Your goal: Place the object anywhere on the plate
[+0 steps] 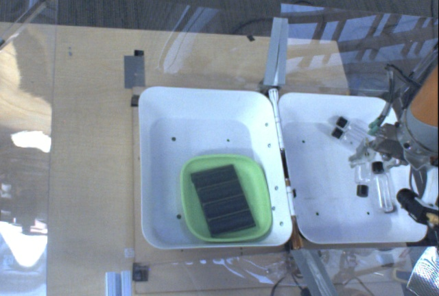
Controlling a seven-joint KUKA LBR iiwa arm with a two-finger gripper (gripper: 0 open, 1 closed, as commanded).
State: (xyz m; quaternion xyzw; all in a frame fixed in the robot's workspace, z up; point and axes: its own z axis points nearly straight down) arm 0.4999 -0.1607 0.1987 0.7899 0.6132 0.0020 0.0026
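From above, two shallow white bins sit side by side on a wooden bench. In the left white bin [154, 151] there is a square light-green plastic plate [257, 185], toward the near side. A flat dark grey ribbed block [221, 200] lies right in the middle of that plate, a bit tilted. It rests all the way inside the plate's edge.

So the job looks done: the block is on the plate. I think nothing is left but for the arm to move off.

The right white bin [309, 212] has the robot's see-through two-finger gripper [367, 157] over it, well apart from the plate. The grey arm with the orange band [422, 106] comes in from the right. The fingers look spread apart, with nothing between them. They touch no object that I can see.
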